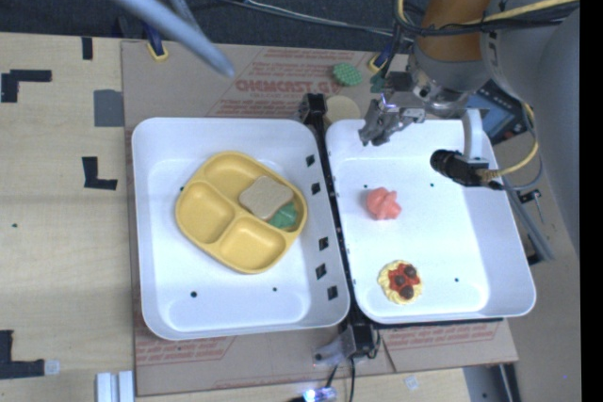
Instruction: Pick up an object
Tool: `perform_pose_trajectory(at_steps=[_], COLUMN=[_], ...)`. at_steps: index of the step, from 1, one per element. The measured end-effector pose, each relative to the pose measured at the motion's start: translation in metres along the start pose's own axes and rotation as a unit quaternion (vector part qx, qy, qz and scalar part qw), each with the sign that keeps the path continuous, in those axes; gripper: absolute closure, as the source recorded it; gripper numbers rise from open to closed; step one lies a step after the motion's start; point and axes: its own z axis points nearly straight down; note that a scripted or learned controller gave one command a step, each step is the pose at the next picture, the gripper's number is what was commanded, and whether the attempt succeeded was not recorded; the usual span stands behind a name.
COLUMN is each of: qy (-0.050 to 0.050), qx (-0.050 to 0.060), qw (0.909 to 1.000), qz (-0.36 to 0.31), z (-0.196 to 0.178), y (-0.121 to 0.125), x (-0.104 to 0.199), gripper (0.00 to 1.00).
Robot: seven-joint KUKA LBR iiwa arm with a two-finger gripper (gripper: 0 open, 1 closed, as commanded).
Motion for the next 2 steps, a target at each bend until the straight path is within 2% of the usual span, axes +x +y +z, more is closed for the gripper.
perform_pose_trajectory(at_steps=[2], qy=[0.000], qx=[0.000], qw=[1.0000], qz=[0.000], z=[-0.007], y=[-0.016], x=[0.097], gripper=[1.00])
